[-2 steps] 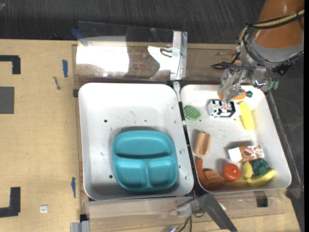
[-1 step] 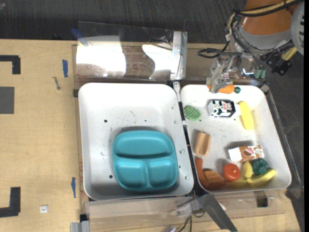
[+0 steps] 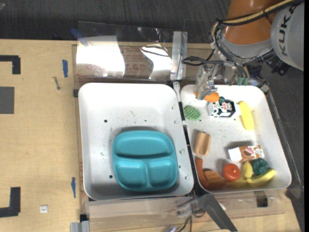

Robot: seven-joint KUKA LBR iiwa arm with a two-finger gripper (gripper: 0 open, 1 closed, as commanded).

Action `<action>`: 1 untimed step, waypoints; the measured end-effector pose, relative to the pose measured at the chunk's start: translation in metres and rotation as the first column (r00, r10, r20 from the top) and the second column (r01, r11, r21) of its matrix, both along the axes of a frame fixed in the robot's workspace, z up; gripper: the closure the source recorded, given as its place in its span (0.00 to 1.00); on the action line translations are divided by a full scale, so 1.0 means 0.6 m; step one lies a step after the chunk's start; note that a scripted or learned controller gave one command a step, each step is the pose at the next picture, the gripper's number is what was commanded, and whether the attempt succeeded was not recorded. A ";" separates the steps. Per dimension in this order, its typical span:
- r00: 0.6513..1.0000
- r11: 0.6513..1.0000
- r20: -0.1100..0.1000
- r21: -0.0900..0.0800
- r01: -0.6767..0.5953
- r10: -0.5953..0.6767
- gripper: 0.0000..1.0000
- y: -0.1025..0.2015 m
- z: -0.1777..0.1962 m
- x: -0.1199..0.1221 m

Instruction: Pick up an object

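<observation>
A light wooden bench (image 3: 38,144) fills the left side, with black tape marks (image 3: 12,64) and small blue tape pieces (image 3: 64,67) on it. Behind the bench the floor (image 3: 96,4) is dark grey. A clear plastic sheet (image 3: 125,54) stands at the far edge and reflects bright light. Dark floor also shows at the right.

A teal divided tray (image 3: 144,159) sits in the white left bin (image 3: 91,100). In the white right bin (image 3: 275,129) lie a yellow corn cob (image 3: 246,115), a black-and-white patterned carton (image 3: 222,108), a green mesh piece (image 3: 192,112), a tan cup (image 3: 202,143), a red tomato (image 3: 231,171) and a yellow banana (image 3: 262,177).
</observation>
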State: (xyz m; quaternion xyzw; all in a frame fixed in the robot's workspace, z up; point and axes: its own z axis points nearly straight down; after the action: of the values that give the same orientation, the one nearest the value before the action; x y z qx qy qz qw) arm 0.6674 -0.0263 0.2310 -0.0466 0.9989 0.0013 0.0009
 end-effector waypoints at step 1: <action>0.983 0.983 0.011 -0.003 -0.181 0.181 1.00 0.019 0.082 -0.029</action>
State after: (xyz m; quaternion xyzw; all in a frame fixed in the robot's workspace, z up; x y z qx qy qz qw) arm 0.6500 -0.0146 0.2804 -0.1372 0.9905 -0.0001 0.0064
